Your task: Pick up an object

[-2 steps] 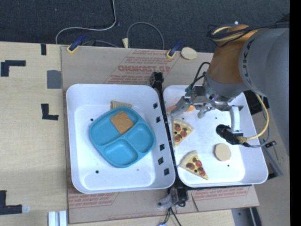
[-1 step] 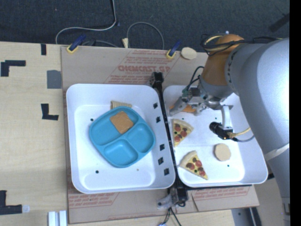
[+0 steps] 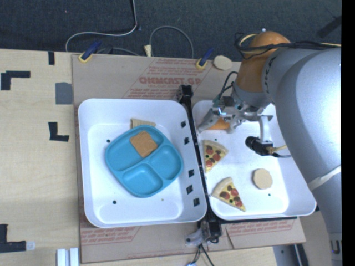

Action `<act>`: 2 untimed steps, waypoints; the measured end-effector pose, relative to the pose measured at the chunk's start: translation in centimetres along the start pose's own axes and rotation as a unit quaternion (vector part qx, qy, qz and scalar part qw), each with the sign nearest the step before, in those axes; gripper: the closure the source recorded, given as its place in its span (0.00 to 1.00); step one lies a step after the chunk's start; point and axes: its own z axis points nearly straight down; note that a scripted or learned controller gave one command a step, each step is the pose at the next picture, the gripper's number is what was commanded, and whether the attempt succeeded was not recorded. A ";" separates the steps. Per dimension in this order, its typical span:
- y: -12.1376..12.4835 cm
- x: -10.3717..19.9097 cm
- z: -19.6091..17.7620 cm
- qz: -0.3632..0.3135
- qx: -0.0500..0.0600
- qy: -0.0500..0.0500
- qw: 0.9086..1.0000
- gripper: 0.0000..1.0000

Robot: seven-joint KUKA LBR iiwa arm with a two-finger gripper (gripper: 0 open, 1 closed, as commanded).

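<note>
My gripper [image 3: 221,119] is low over the back left of the right bin [image 3: 297,201], open, with its fingers spread on either side of a small orange piece [image 3: 221,126] that lies on the bin floor. The same bin holds two pizza slices, one near the dividing wall [image 3: 212,154] and one toward the front [image 3: 229,193], and a round tan biscuit [image 3: 262,178]. The left bin [image 3: 91,165] holds a blue divided plate [image 3: 145,170] with a tan toast square [image 3: 144,143] on it. Another toast piece [image 3: 141,124] peeks out behind the plate.
The grey arm [image 3: 310,110] covers the right side of the right bin. A black fitting with a cable [image 3: 258,144] hangs over that bin's middle. A pale round object [image 3: 223,62] lies on the cardboard behind the bins. Clamps and cables sit along the back edge.
</note>
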 end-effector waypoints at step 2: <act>0.1 -1.5 0.0 -0.002 -0.003 0.003 1.000 0.00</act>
